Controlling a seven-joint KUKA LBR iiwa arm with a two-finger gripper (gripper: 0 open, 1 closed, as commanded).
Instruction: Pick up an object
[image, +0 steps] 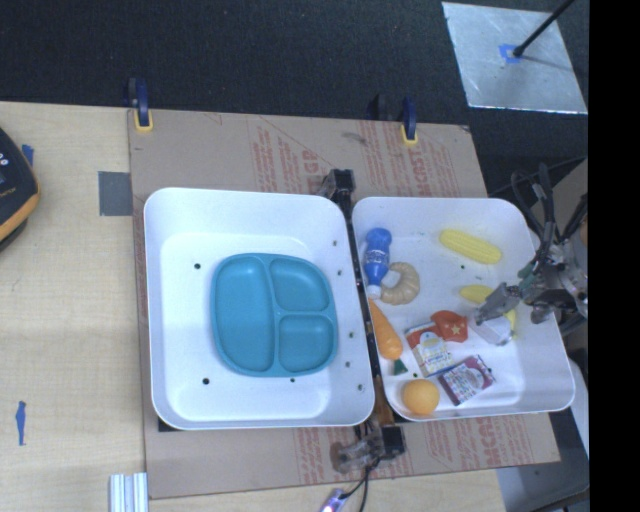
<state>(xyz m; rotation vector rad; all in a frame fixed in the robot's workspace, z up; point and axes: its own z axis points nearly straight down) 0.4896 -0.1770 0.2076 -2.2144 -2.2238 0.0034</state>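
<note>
The right bin (540, 385) holds several small items: a blue bottle (376, 252), a tan ring-shaped pastry (403, 285), a yellow corn cob (470, 246), an orange carrot (385, 335), a red pouch (451, 326), a white snack packet (431, 352), a purple packet (465, 380) and an orange fruit (421, 397). My gripper (520, 306) reaches in from the right edge of that bin and hangs open. A yellow piece (477, 294) lies just left of and partly under its grey fingers (497, 303). I see nothing held between them.
The left bin (175, 390) holds a blue divided plate (273, 312). The two bins meet at a raised rim (356, 300). Clamps (408, 120) pin the cardboard sheet to the bench at the back. Cables hang at the far right beside the arm.
</note>
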